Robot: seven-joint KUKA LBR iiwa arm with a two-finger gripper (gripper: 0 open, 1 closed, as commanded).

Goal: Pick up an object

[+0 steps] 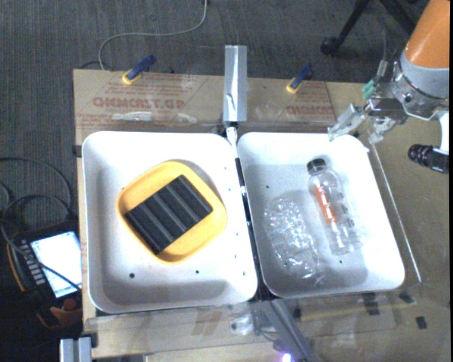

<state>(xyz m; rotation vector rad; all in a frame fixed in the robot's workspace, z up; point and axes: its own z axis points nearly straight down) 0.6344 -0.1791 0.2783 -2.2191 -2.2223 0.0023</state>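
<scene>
A clear plastic bottle [333, 205] with a black cap and an orange label lies lengthwise in the right bin [377, 274]. Left of it lies a crumpled clear plastic piece [291, 229]. In the left bin [106, 274] sits a yellow tray-like object [174, 210] with a black ribbed top. My gripper [358, 124] hangs above the right bin's far right corner, up and right of the bottle's cap, with its two fingers spread apart and nothing between them.
A cardboard sheet [158, 100] lies behind the bins, held by two blue-and-yellow clamps [138, 69]. A metal strip [234, 81] stands at the divide between the bins. A tablet and cables [49, 255] lie on the floor at left.
</scene>
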